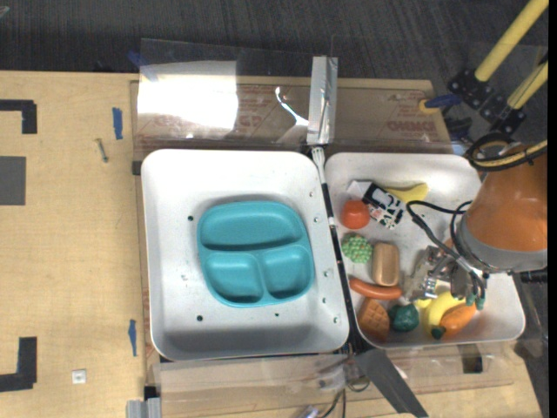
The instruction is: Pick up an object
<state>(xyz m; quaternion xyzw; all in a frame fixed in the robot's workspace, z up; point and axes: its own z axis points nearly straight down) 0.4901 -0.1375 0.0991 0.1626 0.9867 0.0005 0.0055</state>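
The right bin [452, 168] holds several toy foods. Among them are an orange-red ball [354, 214], a green bumpy piece [356, 249], a brown loaf shape [385, 264], a red sausage [376, 289], a waffle-like orange piece [374, 320], a dark green piece [405, 318], a yellow piece [435, 307] and an orange carrot-like piece [459, 318]. A yellow banana [407, 191] and a black-and-white item [383, 205] lie at the bin's far side. My gripper [435, 277] is low in this bin, just above the yellow piece and right of the brown loaf. Nothing is visibly held.
The left bin [165, 233] carries a teal divided plate [255, 251]. A clear upright divider [320, 103] stands behind the seam between the bins. The arm's orange band [513, 212] overhangs the right bin's right side. Black cables [431, 212] trail across that bin.
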